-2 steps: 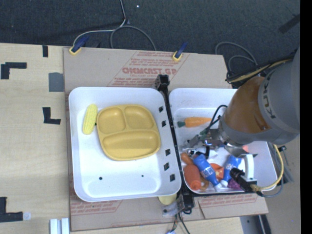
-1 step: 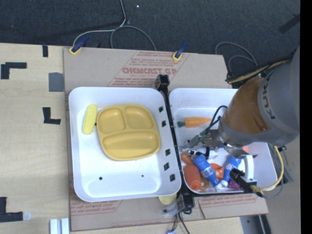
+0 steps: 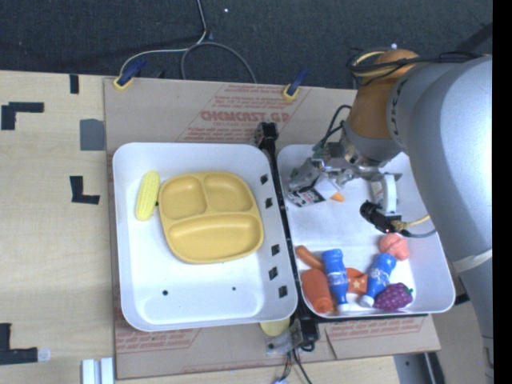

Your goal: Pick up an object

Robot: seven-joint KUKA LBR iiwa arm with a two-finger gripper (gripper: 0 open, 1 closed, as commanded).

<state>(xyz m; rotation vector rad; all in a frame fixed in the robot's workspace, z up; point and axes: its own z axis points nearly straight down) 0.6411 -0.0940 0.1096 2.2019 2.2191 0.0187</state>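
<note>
Two shallow white bins sat side by side on the counter (image 3: 48, 214), and the sorting looked deliberate: the left bin (image 3: 128, 238) held a yellow divided plate (image 3: 212, 216) near its middle with a toy corn cob (image 3: 146, 194) lying just beside the plate's left edge, while the right bin (image 3: 436, 274) held the small toys that seemed the likeliest things to pick up. Those toys were crowded into that bin's near end, probably where they had slid or been dropped: an orange carrot (image 3: 316, 288), a blue bottle (image 3: 335, 275) beside it, a second blue bottle (image 3: 380, 273), a bunch of purple grapes (image 3: 394, 296) by the near right corner, and a pinkish round fruit (image 3: 394, 246) a little farther back. The gripper (image 3: 308, 186) hung over the far left part of the right bin, well apart from the cluster, so no grasp looked under way. How far the jaws stood open could not be told, since the mechanism blurred into dark and pale shapes, and nothing was visibly between them. A small orange scrap (image 3: 338, 197) lay next to it, too small to name. The grey arm (image 3: 448, 158) covered the right bin's far right corner, and whatever lay there was hidden.
</note>
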